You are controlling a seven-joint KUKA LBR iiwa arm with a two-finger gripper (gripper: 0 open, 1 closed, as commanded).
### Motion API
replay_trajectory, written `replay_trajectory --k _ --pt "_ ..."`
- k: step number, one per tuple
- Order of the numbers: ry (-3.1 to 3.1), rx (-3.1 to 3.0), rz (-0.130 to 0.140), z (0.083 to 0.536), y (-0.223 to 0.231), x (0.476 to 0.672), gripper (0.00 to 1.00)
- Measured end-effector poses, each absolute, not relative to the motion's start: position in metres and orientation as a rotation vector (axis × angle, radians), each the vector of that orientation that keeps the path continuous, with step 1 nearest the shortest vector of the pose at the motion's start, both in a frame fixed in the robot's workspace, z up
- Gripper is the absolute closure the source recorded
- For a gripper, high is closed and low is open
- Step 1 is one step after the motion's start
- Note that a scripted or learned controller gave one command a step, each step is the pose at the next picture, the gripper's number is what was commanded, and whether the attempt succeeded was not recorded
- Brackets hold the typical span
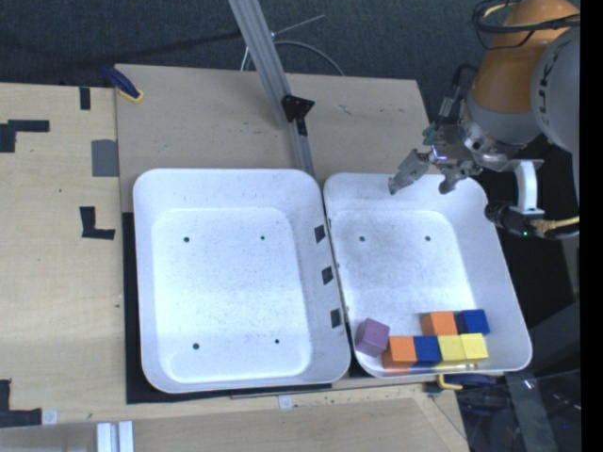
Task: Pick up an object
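The pale wooden table point(217, 111) carries two shallow white plastic bins side by side on a black mat point(129, 309) that shows along their left and near edges. The left bin point(226, 182) and the right bin point(490, 252) touch along their inner rims. Strips of black tape point(89, 222) and a grey patch point(105, 157) mark the table's left part. A small blue and yellow object point(123, 83) lies at the far left.

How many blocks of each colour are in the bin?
Purple block: 1
Orange blocks: 2
Blue blocks: 2
Yellow blocks: 2
Total: 7, all in the right bin.
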State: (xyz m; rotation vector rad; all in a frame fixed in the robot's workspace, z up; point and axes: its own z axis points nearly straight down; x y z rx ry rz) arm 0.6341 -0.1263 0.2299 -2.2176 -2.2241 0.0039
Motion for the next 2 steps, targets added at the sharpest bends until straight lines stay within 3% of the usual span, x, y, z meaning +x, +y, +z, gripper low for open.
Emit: replay_trajectory --k 1,2 --pt "-2.222 -2.214 0.007 0.155 -0.101 0.667 0.0" --pt "-2.22 -2.217 0.01 0.099 -0.09 0.671 0.0"
